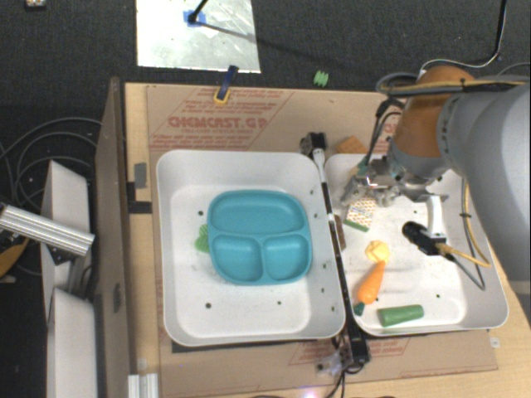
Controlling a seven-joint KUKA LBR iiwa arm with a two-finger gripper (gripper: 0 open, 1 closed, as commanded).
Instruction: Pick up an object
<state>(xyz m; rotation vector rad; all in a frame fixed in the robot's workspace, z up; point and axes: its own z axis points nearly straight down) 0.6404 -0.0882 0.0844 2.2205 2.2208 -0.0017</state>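
Nearest in the right bin (489, 305) lies the green block (401, 313). Just beyond it sits the carrot (371, 282), and past the carrot's tip the yellow piece (377, 250). Farther still my claw (362, 191) hangs over the patterned packet (359, 216). How wide it stands I cannot tell. If the packet is my pick, I should drop straight down and centre on it, clear of the bin wall. Left of the carrot, the other bin (178, 305) holds a teal divided tray (257, 235).
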